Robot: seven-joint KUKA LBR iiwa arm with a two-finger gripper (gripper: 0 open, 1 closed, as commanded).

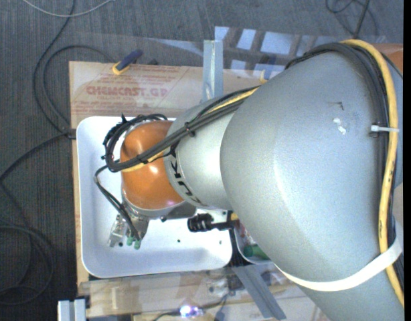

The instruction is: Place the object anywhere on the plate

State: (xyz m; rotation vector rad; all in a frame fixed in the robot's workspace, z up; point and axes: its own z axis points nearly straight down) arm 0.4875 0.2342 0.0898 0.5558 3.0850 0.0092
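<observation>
1. We are looking at the jaws first. They are hanging low over the front left part of the left bin [89,179], small green tips pointing down. From this slant we cannot tell whether they are spread or pressed together, and we are seeing nothing between them.
2. In the same camera view, the arm [292,179] is reaching in from the right and covering most of the right bin. Its orange band [145,169] is sitting just above the jaws, over the left bin, and black cables [115,139] are looping around it.
3. We are not making out the task's object anywhere, so we cannot tell where it is lying.
4. A curved pale rim [237,246] with bits of green and red is peeking out under the arm, just right of the left bin. We cannot tell whether it is the plate.
5. The counter [125,92] is showing behind the bins, and a small blue and yellow item [127,60] is lying at its far edge.
</observation>
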